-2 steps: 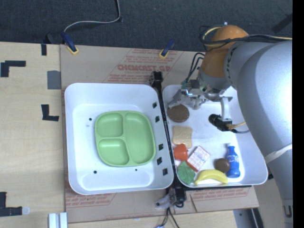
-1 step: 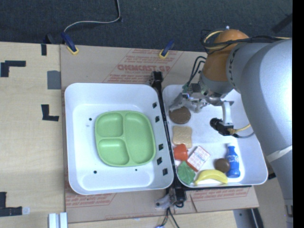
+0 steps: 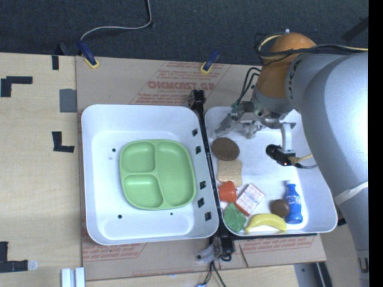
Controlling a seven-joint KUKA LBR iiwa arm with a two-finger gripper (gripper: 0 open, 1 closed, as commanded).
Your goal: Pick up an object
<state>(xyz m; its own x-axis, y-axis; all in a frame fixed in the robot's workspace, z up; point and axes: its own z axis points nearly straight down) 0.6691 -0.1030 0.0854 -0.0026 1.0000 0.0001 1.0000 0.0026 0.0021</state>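
The metal two-finger claw [image 3: 239,123] hangs low over the far end of the right shallow white plastic bin [image 3: 311,178], below the arm's orange wrist band, and whether it stands apart or together cannot be told from this slanted view; nothing can be seen caught in it. Judging from that, the pick is not yet made: the approach to the bin looks done, while the closing on an item and the lift are left. Closest to the claw lies the round flat brown disc [image 3: 225,149], just beside and below it toward the near side, which seems the likeliest target. Next along the bin's left wall comes the tan square slice of toy bread [image 3: 230,172], touching the disc's near edge, then the small orange-red rounded piece [image 3: 227,192], the red-and-white little carton [image 3: 249,198], and the green leafy lump [image 3: 234,219]. At the near end, well apart from the claw, rest the yellow plastic banana [image 3: 266,222], the small brown knobbly piece [image 3: 279,207] and the blue miniature bottle [image 3: 292,202]. Across the dividing wall, the left shallow white plastic bin [image 3: 99,178] holds a pale green three-compartment plate [image 3: 158,173]. Both bins sit on a cardboard sheet [image 3: 149,85] over the light wooden desk [image 3: 30,178].
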